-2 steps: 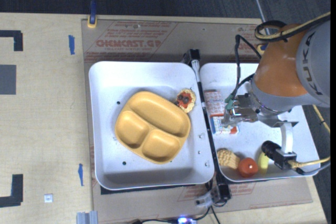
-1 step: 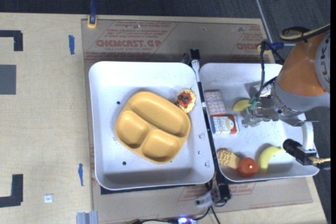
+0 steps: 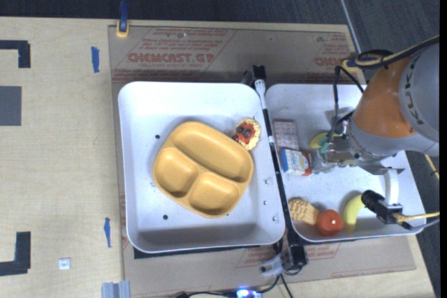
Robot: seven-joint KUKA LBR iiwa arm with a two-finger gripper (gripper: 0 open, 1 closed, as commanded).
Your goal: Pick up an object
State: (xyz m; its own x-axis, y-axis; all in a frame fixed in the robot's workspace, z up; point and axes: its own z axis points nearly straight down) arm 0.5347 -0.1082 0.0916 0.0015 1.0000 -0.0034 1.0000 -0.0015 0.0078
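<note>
My gripper [image 3: 327, 154] is low in the right bin [image 3: 307, 100], near its middle. A small yellow-green object [image 3: 319, 141] lies right beside it on the far-left side, partly hidden by the gripper body. Just to the gripper's left lies a white packet with red and blue print [image 3: 288, 148]. Along the bin's near wall sit a tan cracker [image 3: 301, 209], a red tomato [image 3: 330, 221] and a yellow fruit [image 3: 354, 209].
The left bin [image 3: 140, 150] holds a yellow three-compartment tray [image 3: 202, 167] and a small round orange-red item [image 3: 246, 132] by its right wall. The grey and orange arm [image 3: 391, 108] covers the right bin's far right part.
</note>
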